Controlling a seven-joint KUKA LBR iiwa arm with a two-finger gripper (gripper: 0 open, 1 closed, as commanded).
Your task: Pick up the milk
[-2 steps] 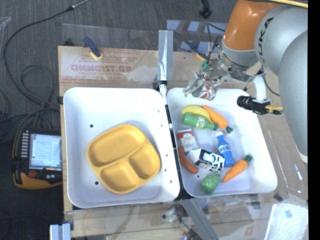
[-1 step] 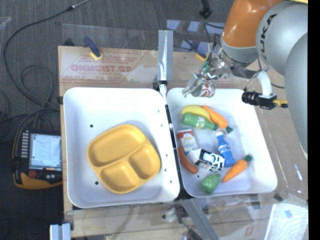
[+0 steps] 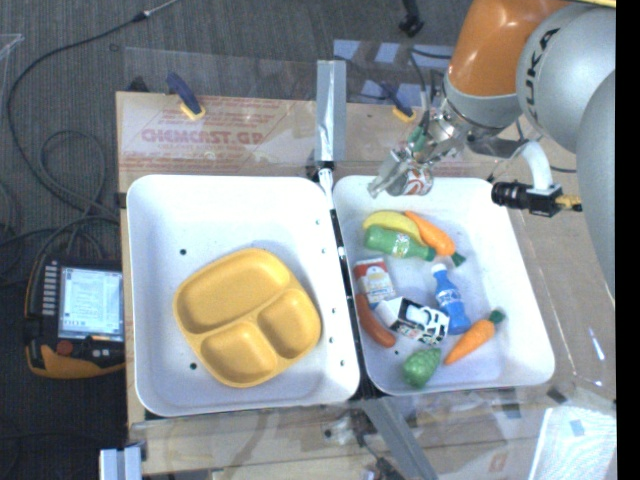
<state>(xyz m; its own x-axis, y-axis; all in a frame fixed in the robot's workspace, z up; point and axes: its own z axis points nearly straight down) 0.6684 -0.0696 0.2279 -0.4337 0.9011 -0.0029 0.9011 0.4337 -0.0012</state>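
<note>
The milk looks to be the white carton with black patches [image 3: 420,320], lying on its side in the right bin [image 3: 520,268] near its front. A red sausage [image 3: 375,324] lies along its left and a blue bottle [image 3: 448,296] along its right. A small red and white carton [image 3: 375,280] stands just behind it. My gripper [image 3: 405,175] hangs over the bin's back left corner, well behind the carton and above the banana [image 3: 390,221]. Something small, red and white shows at its tip, too unclear to name.
The right bin also holds a green bottle [image 3: 396,244], two carrots [image 3: 432,233] [image 3: 475,336] and a green vegetable [image 3: 422,366]. In the left bin [image 3: 160,228] sits a yellow divided plate [image 3: 248,314]. A metal post [image 3: 327,118] stands behind the bins' shared wall.
</note>
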